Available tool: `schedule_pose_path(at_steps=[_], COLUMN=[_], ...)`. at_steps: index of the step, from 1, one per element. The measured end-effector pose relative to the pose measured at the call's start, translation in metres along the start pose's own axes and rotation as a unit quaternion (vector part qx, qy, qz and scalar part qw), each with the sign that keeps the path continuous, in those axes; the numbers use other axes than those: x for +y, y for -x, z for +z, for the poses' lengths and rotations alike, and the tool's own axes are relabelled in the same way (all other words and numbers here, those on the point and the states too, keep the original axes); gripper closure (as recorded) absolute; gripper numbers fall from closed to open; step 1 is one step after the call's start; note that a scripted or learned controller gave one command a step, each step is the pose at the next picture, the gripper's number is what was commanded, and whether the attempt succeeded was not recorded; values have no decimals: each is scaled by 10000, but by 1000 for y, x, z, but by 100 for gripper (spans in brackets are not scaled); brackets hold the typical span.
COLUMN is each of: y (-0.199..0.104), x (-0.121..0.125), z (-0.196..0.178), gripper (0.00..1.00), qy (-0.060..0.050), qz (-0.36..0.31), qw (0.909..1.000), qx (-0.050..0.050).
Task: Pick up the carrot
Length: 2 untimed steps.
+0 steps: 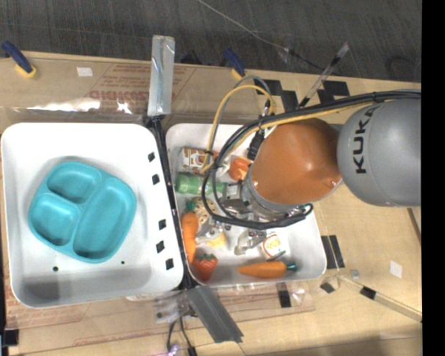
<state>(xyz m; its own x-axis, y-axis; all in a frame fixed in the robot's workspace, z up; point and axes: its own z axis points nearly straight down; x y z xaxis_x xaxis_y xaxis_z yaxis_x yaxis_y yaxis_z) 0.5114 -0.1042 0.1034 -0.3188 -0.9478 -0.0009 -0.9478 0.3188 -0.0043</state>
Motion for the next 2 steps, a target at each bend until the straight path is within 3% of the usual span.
schedule_pose_path(at_steps=[1, 2], y=[2, 3], x=[-3, -2], z=[8, 10], gripper=[0, 0], qy=[-24, 18], qz=[-789, -231], qw=[9969, 9997], qx=[19, 53])
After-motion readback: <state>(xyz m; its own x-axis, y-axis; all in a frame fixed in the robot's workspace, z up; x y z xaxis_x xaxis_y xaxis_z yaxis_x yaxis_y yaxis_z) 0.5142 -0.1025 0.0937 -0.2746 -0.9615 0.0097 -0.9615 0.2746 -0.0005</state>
